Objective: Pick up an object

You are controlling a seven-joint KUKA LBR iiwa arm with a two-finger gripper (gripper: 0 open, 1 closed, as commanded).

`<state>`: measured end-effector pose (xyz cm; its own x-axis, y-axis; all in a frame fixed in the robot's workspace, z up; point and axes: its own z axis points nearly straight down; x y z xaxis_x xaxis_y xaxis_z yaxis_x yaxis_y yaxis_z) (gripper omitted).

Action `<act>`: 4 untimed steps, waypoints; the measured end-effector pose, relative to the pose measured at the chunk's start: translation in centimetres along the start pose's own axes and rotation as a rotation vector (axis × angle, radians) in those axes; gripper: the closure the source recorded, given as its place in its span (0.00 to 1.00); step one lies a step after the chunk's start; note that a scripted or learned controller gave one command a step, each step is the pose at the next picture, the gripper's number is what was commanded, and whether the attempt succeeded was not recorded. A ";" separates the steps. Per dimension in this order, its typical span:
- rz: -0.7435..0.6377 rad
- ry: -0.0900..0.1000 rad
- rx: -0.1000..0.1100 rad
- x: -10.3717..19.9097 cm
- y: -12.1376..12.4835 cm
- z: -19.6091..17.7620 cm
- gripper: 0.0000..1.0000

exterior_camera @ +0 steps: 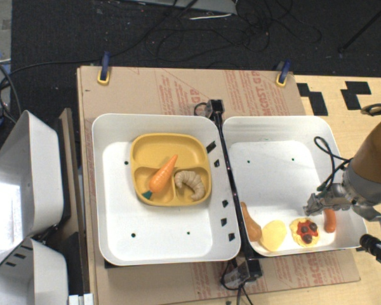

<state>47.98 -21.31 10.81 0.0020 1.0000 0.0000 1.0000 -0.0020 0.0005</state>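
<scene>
My gripper (pixel 319 203), its state not something I could tell, hung over the right bin's (pixel 273 164) near right corner, with the small orange sausage (pixel 330 220) just right and nearer, its long axis running near to far.

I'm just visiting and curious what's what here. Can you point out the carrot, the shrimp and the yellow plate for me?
carrot (pixel 163 174): camera view, middle of its orange body.
shrimp (pixel 191 182): camera view, middle of its pale curled body.
yellow plate (pixel 153 146): camera view, bare upper compartment.
</scene>
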 end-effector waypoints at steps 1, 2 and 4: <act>-0.004 -0.003 -0.006 -0.6 0.5 -6.1 1.00; -0.006 -0.003 -0.006 -0.5 0.5 -12.5 1.00; -0.010 0.001 -0.001 4.9 0.8 -18.0 1.00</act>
<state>48.76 -16.43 28.84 -0.0082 1.0000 0.0014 1.0000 0.0082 0.0012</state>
